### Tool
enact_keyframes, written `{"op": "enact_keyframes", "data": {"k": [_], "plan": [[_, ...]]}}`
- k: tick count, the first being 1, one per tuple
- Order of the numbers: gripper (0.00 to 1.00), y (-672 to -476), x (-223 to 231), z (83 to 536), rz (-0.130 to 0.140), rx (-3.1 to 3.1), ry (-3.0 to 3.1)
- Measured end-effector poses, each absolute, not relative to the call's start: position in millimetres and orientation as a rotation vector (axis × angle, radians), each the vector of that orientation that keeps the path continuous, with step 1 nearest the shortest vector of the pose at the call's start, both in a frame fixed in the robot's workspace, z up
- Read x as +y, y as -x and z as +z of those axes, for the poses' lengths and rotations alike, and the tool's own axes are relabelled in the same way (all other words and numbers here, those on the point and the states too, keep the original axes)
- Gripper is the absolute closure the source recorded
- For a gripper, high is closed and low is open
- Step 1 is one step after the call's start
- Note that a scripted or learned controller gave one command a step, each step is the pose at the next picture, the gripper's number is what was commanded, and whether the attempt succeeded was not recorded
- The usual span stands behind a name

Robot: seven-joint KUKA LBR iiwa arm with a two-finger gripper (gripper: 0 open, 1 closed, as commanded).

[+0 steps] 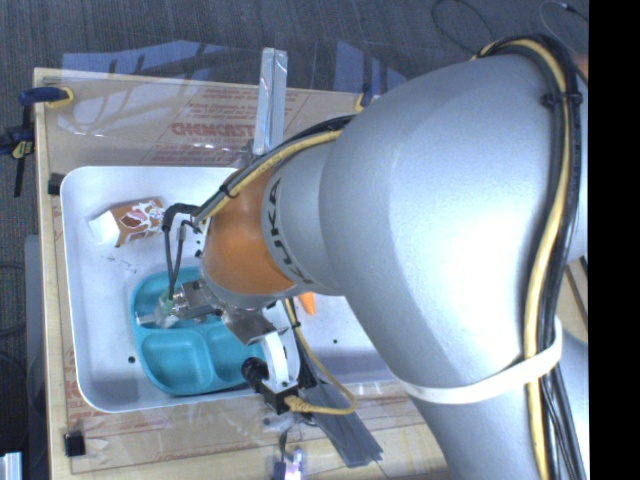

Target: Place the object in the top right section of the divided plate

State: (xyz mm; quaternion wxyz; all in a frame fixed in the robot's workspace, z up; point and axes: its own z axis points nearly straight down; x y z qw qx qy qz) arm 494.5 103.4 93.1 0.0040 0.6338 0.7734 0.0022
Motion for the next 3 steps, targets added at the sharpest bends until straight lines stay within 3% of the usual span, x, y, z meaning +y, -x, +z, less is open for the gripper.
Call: {"op": "enact_keyframes", "data": {"k": [1,3], "plan": [[1.0,-493.4,104.7,101.4,0.003,2.434,-1.981],[1.0,-493.8,104.9,119.4,-0.002,2.443,-1.97]]}}
